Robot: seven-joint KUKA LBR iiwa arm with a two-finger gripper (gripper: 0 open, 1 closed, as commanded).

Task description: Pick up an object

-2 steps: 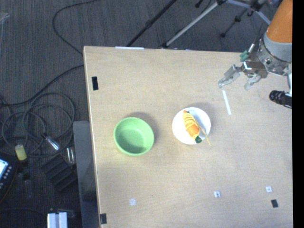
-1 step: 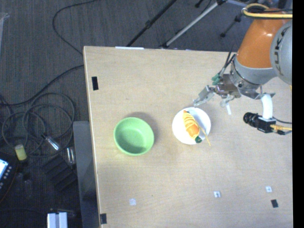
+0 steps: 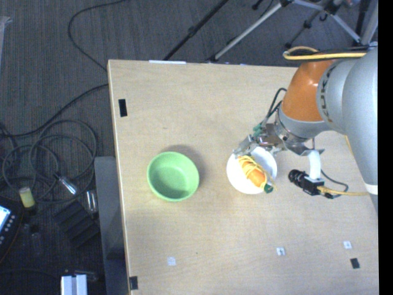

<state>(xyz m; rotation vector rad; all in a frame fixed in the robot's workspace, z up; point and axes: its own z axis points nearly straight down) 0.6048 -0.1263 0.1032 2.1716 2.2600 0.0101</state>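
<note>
An orange and yellow toy carrot (image 3: pixel 252 170) with a green end lies on a small white plate (image 3: pixel 241 179) right of the table's middle. My gripper (image 3: pixel 263 142) hangs just above the plate's far right rim, close over the carrot's upper end. The wrist and the orange band of the arm (image 3: pixel 307 97) hide how the jaws stand. Nothing shows as held. A green bowl (image 3: pixel 174 175) stands upright to the left of the plate, well apart from it.
The light wooden table (image 3: pixel 202 109) has bare surface at the back and front. A black connector with a yellow cable (image 3: pixel 305 182) hangs off the arm just right of the plate. Cables and tripod legs lie on the dark floor beyond the table's edges.
</note>
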